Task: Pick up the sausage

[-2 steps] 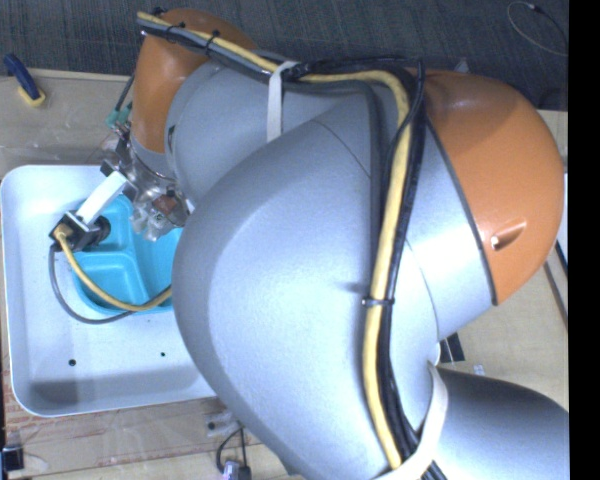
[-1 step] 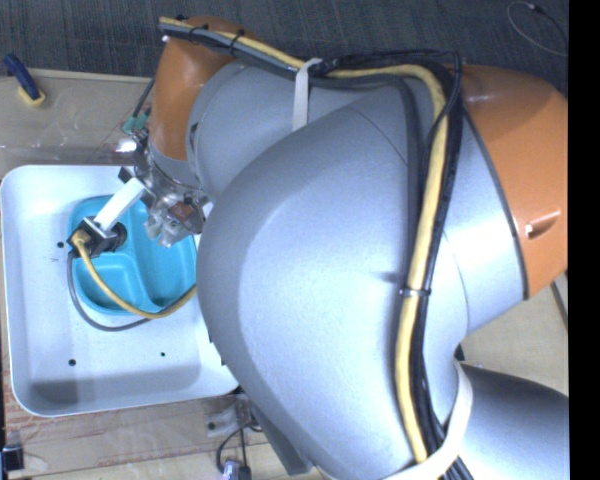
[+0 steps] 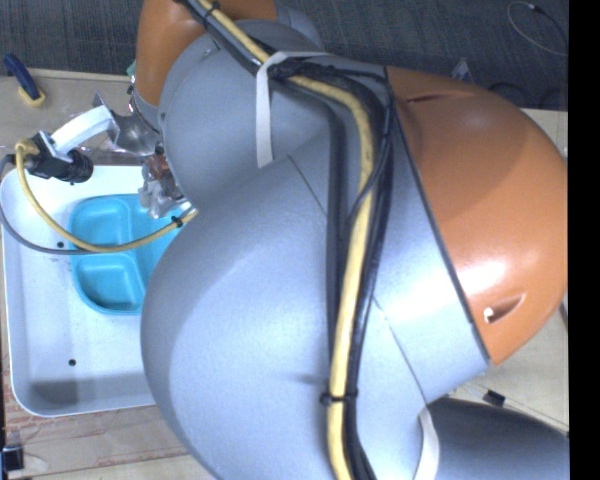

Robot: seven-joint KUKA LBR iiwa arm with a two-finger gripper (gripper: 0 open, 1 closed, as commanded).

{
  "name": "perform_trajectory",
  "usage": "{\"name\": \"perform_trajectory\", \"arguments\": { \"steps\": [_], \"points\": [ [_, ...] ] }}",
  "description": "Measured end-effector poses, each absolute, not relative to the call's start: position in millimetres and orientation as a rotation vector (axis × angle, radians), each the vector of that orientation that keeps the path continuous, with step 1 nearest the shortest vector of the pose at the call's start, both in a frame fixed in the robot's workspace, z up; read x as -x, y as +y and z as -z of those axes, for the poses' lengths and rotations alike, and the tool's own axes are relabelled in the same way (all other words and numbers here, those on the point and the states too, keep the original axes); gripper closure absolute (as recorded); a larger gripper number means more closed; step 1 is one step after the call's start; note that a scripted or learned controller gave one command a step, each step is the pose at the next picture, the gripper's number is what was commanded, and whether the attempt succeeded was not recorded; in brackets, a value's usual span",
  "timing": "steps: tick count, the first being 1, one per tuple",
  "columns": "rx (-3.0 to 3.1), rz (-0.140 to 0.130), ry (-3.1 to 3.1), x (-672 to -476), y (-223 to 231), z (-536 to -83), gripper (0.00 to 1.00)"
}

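The arm (image 3: 310,268) reaches across most of the table, its grey body and orange band covering the right bin and much of the left one, so how far the task has got is hard to judge. No sausage can be made out anywhere; it may lie under the arm, and I cannot tell where it is or whether it has been lifted. The tool (image 3: 160,183) hangs over the far part of the left bin (image 3: 40,368), just above a blue two-compartment tray (image 3: 110,253) that sits near the bin's middle. Nothing is seen in its grip, and how it stands cannot be told from this angle. A yellow cable (image 3: 25,203) loops from the wrist over the bin's left edge. The pick looks not yet confirmed.
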State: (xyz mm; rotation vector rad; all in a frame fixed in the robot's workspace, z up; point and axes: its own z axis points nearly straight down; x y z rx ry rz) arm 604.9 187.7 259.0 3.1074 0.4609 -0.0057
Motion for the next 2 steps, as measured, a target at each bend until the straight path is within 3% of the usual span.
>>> {"name": "perform_trajectory", "arguments": {
  "steps": [1,2],
  "points": [
    [-3.123,0.005,0.322,-563.3,207.4,-333.1,1.00],
    [-3.125,0.016,0.327,-537.5,188.9,-114.1,1.00]
  ]
}}
